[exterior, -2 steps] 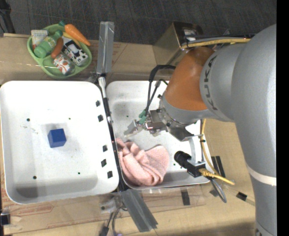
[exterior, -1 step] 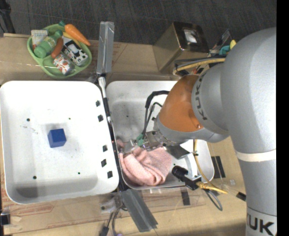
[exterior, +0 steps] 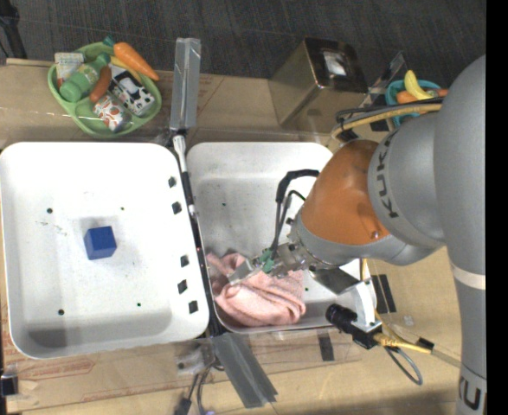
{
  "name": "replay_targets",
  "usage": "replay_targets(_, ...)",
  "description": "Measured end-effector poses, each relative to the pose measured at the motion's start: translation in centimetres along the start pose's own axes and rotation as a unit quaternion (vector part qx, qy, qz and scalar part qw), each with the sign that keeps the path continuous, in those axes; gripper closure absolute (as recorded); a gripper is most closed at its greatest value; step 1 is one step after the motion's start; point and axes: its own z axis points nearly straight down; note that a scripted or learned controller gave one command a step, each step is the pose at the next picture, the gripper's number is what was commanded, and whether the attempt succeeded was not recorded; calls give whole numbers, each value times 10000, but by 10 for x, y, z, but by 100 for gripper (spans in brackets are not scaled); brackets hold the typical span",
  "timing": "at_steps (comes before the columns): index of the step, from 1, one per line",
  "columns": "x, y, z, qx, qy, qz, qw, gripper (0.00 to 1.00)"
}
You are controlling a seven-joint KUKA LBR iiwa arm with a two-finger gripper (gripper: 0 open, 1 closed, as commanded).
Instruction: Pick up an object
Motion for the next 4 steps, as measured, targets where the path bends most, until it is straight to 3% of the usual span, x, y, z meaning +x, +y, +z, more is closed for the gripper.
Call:
replay_targets(1,-14,44,38,7,-3,-84,10000,0)
replay_targets(2,-14,44,29,19,2,-103,9999,100)
replay_targets(3,-14,44,29,19,0,-105,9999,0)
replay_targets(4,-14,45,20,27,5,-123,9999,100)
